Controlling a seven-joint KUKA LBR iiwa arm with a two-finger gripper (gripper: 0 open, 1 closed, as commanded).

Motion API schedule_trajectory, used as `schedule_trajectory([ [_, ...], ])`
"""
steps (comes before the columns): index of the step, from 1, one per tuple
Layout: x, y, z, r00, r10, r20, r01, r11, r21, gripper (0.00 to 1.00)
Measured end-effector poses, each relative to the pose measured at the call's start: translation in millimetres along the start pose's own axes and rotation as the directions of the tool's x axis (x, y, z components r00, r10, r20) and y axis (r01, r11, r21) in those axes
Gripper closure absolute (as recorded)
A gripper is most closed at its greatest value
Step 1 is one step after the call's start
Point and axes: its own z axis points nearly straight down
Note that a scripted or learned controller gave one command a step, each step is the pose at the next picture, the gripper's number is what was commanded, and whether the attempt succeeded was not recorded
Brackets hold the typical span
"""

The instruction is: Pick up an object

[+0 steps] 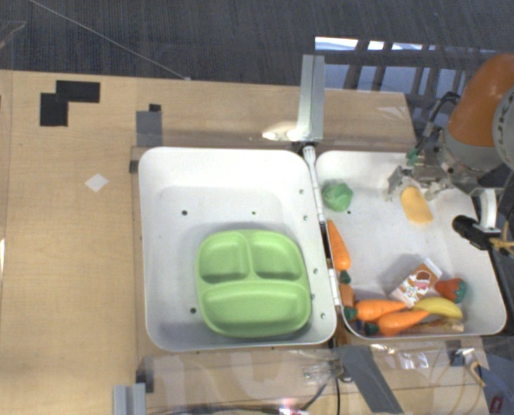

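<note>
A pale yellow-orange, oval, smooth toy object (416, 206) lay in the upper right part of the right bin (374, 245), tilted slightly, with the gripper (420, 177) directly above its top end. Whether the fingers were spread or closed around it could not be told from this slanted view, and nothing showed the object clearly between them. The grey arm (499, 115) with its orange band reached in from the right. Elsewhere in the same bin lay one green leafy vegetable (337, 196) near the dividing wall, and one carrot (338, 251) below it along that wall. In the lower right corner sat a heap: two more carrots (394, 315) lying together, one yellow banana (439, 308) touching them, and one small white and red carton (415, 285) just above. The left bin (179, 188) held one green divided plate (253, 282) with three compartments, resting in its lower half.
</note>
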Motion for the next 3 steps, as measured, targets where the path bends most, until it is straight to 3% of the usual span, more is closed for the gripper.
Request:
schedule_trajectory([
  [1, -24.4, -6.2, 13.2, 1.0, -0.008, 0.0, 0.008, 1.0, 0.009, 0.0],
  [2, -22.4, -2.0, -0.1, 1.0, -0.013, 0.0, 0.013, 1.0, -0.001, 1.0],
  [3, -22.4, -2.1, 0.0, 1.0, -0.013, 0.0, 0.013, 1.0, -0.001, 0.0],
])
